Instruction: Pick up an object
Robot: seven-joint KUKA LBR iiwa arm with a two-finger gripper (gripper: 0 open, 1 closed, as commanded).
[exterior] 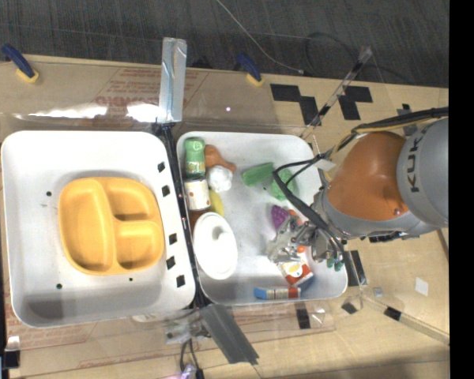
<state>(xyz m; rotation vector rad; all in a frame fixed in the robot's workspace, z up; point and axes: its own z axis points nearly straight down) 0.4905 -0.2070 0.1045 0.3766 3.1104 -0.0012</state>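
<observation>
My gripper (288, 242) is down inside the right bin (245, 284), over its right part, just below a purple object (279, 214) and above a red and white carton (297, 272). Wrist and cables hide the fingertips. The same bin holds a green bottle (194, 156), an orange-brown piece (216, 157), a small white ball-like item (220, 179), a green block (257, 174), a bottle with a red and white label (197, 195), a white bowl (215, 245) and a blue and red marker (276, 293).
The left bin (31, 290) holds a yellow divided tray (110, 223). The orange wrist band (366, 178) and grey arm hang over the right bin's right wall. Tape strips and blue clamps sit along the bench's far edge.
</observation>
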